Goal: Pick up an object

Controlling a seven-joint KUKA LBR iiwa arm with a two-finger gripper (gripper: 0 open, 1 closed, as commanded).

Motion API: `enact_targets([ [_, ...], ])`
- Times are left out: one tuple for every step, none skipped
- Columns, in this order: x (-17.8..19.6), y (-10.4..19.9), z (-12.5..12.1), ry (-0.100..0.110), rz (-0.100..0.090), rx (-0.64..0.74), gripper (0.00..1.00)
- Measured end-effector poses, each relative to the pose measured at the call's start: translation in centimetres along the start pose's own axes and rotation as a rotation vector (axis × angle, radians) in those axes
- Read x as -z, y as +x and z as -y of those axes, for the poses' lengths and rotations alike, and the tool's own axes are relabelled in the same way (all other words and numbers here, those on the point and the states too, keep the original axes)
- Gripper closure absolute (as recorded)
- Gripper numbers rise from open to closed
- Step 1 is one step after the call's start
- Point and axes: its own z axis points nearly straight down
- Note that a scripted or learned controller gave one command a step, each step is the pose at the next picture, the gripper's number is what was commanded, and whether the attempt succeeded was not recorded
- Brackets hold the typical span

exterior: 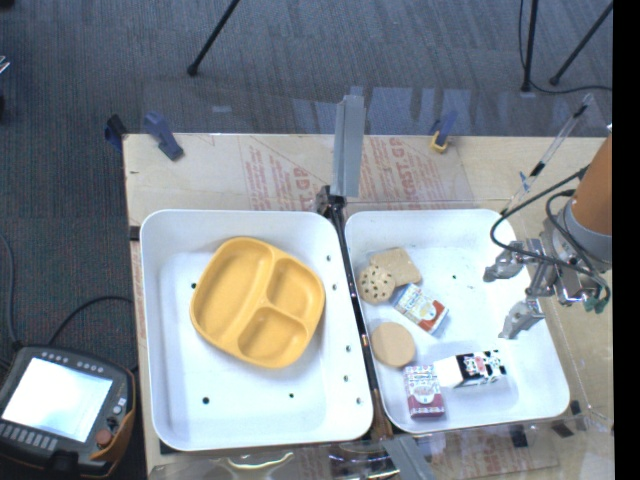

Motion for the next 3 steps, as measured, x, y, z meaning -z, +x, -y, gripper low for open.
enact_targets([
  [5.8, -5.7, 0.0, 0.000, 0.007, -0.329, 0.00],
  [3.3, 3.2, -1.3, 0.000, 0.002, -0.074, 0.00],
  [6.0, -6.1, -3.8, -0.001, 0.004, -0.348, 0.00],
])
